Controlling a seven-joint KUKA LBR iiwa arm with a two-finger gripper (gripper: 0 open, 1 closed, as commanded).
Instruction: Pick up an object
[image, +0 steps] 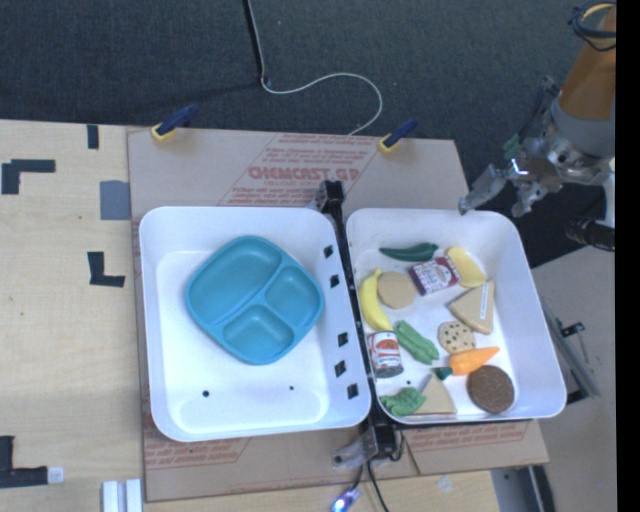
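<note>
Claw (497, 196) sits above the far right corner of the right shallow white bin (532, 290), outside its rim, over dark floor. Two fingers splayed wide apart, nothing between them. Grey arm with orange band (590, 60) comes in from upper right.

Right bin contents, all toy food, packed close:
- yellow plastic banana (372, 301) at left wall
- dark green pepper (408, 252) near far side
- small maroon packet (432, 275) beside a yellow lemon-shaped piece (465, 266)
- tan round bun (396, 290)
- pale cheese wedge (473, 308)
- speckled cookie (455, 336)
- green pea pod (416, 341)
- orange carrot (470, 361)
- small red-label can (386, 354)
- brown round patty (491, 389) at near right corner
- sandwich triangle with green leaf (420, 402) at near edge

Left white bin (160, 330) holds a light blue three-compartment plastic plate (254, 298). Both bins rest on a cardboard sheet (290, 170) on the wooden table (60, 330).
</note>
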